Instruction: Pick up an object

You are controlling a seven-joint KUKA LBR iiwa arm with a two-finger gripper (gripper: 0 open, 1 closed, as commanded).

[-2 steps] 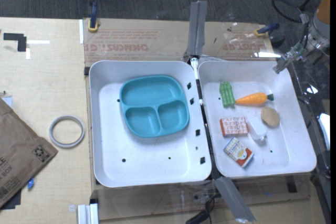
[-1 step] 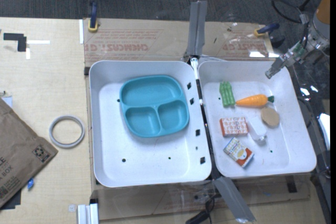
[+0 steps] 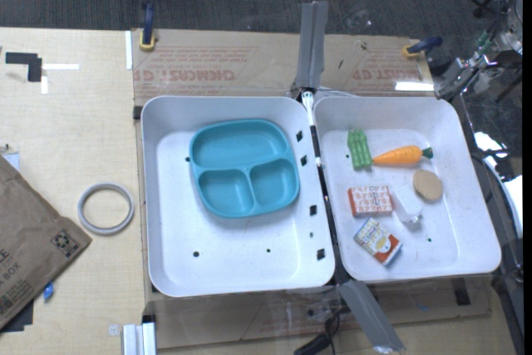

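The right bin [image 3: 465, 145] holds several small objects. A green ridged piece [image 3: 359, 149] lies near its back left, with an orange toy carrot [image 3: 401, 155] beside it. A tan oval piece [image 3: 428, 185] sits right of centre. Near the middle lies a red and white packet [image 3: 371, 200], with a small clear item [image 3: 407, 214] next to it. A small carton [image 3: 377, 241] with orange print lies tilted toward the front. In the left bin [image 3: 166, 253] a teal divided plate [image 3: 245, 167] rests flat.
A roll of tape [image 3: 105, 207] and a brown cardboard box [image 3: 29, 249] lie on the bench left of the bins. A grey upright strip [image 3: 312, 46] stands behind the seam between the bins. Cables and metal fittings [image 3: 482, 54] crowd the back right corner.
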